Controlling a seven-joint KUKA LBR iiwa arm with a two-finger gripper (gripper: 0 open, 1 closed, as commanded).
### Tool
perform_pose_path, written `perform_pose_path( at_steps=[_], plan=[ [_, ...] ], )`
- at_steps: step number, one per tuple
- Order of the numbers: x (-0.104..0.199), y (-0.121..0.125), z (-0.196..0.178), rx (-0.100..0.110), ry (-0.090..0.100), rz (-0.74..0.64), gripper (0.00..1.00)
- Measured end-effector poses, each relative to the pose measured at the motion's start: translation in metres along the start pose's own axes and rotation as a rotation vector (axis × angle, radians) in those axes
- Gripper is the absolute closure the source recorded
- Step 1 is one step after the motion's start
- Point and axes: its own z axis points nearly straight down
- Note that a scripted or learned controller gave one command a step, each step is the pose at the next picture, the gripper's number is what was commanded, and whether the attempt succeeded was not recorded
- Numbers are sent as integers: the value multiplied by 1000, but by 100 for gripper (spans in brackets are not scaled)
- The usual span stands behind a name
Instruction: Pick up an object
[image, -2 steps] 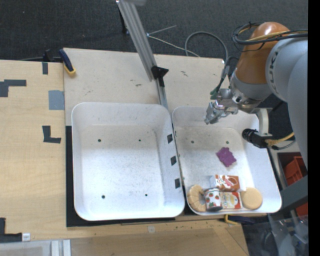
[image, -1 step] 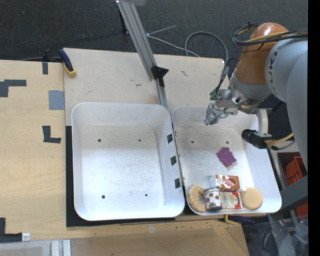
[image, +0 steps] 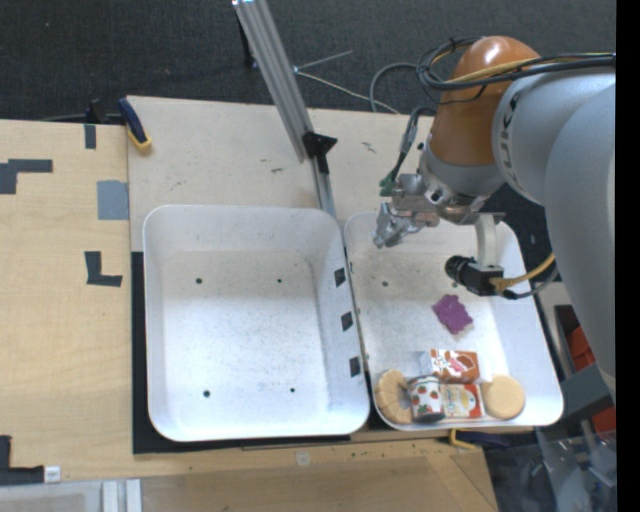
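Hovering end effector (image: 390, 232), grip state unclear; one purple block (image: 454, 314), two cookies (image: 503, 397).

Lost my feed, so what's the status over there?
Gripper over right bin's far end, holding nothing visible. Purple block and food packets lie nearer. Nothing blocking.

The arm (image: 565, 150) is made of thick, rounded segments with a smooth light-grey shell. Above the wrist sits a glossy orange band (image: 478, 95), domed and catching a bright highlight. Thin dark cables (image: 470, 62) loop over the top of that band, and a green wire runs down its side. Below it the gripper (image: 392, 232) is a small cluster of bare metal parts, silver-grey with tiny red spots. A black fitting (image: 470, 274) with a yellow cable hangs nearby.
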Motion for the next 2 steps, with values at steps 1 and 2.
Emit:
perform_pose_path(
  at_steps=[1,2],
  plan=[
    [57,7,6,1,-1,0,100],
    [104,13,-8,-1,0,1,100]
  ],
)
